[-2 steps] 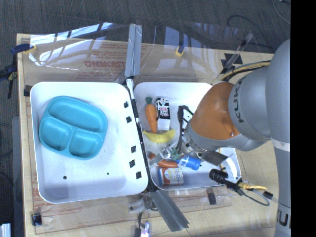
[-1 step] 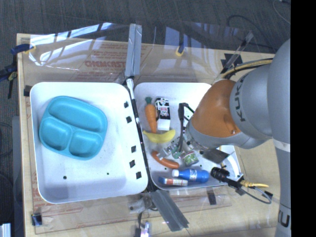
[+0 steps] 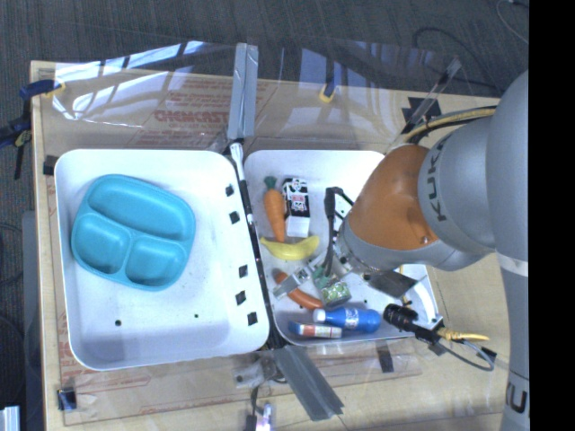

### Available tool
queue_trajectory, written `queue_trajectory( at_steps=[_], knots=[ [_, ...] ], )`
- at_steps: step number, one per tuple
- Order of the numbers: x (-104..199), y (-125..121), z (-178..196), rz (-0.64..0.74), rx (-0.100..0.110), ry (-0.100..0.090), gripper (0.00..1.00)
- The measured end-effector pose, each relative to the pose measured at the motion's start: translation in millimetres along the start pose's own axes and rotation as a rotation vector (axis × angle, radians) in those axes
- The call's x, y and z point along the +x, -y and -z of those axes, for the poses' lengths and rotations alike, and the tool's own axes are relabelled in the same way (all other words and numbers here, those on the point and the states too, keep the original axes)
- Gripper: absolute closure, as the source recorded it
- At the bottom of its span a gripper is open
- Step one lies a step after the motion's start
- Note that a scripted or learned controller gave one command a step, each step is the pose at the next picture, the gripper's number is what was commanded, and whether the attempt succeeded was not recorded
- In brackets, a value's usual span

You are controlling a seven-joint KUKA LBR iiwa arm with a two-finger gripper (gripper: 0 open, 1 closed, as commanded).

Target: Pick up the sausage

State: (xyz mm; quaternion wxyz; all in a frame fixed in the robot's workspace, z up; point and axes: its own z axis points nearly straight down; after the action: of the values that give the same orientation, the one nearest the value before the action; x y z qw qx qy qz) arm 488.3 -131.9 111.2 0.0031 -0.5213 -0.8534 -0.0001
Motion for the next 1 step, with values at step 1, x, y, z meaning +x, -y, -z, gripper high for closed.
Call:
queue_trajectory(
  at_steps=[1],
  knots=[
    [1.7, -5.8, -17.3, -0.211, -0.003, 0.015, 0.0]
  ],
)
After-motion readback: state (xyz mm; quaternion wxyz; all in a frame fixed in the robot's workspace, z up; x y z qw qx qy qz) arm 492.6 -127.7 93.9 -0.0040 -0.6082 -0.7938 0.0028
